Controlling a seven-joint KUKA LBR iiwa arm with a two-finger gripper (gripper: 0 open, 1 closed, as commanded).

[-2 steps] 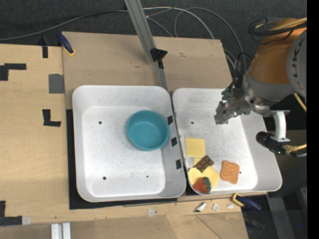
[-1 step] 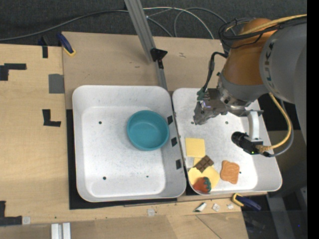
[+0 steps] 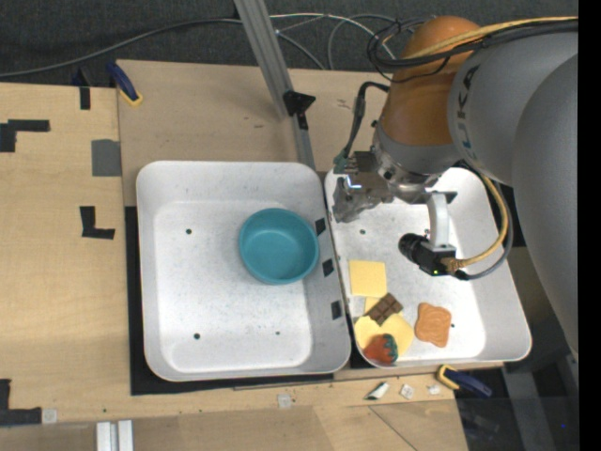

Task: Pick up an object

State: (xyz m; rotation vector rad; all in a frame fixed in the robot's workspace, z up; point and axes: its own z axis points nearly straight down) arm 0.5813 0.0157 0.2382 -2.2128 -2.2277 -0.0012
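Two shallow white bins sat side by side on the wooden table (image 3: pixel 56 252), seen from the single camera above at a slant. In the left bin (image 3: pixel 178 346) a teal bowl (image 3: pixel 277 244) stood upright, a little right of the middle and well apart from everything else. The right bin (image 3: pixel 493 332) carried the smaller things, gathered toward its near left part: a pale yellow square block (image 3: pixel 367 277), a dark brown piece (image 3: pixel 383 308) just below it and tilted, a yellow round piece (image 3: pixel 398 330) under the brown one, a red and green item (image 3: pixel 380 348) resting on the yellow piece near the bin's front rim, and an orange toast-shaped piece (image 3: pixel 433 324) just beside them to the right. The grey arm (image 3: pixel 531 120) reached in from the right, its orange band (image 3: pixel 427 83) above the wrist, and the end effector (image 3: pixel 349 198) hung over the far left corner of the right bin, near the rim that the two bins share. Whether its fingers were open or closed could not be told from this angle, and nothing could be seen between them. A black cable fitting (image 3: pixel 424 252) hung below the wrist, over the middle of the right bin. A grey metal post (image 3: pixel 268 45) slanted across the far edge of the table, and black tape marks (image 3: pixel 94 222) lay on the wood to the left.
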